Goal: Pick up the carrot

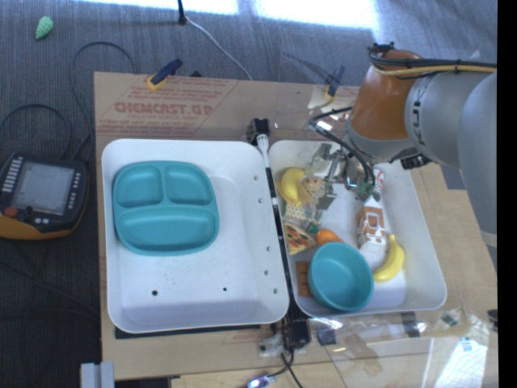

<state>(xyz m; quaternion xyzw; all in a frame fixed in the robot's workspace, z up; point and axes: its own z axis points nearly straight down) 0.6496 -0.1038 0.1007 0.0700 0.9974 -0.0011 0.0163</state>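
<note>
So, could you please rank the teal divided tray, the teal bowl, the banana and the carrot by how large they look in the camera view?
1. Teal divided tray, by far the largest.
2. Teal bowl.
3. Banana, its upper part hidden behind a packet.
4. Carrot, smallest, though the bowl's rim hides part of it.

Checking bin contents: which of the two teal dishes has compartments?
The teal tray in the left bin has three compartments; the teal bowl in the right bin has none.
</note>
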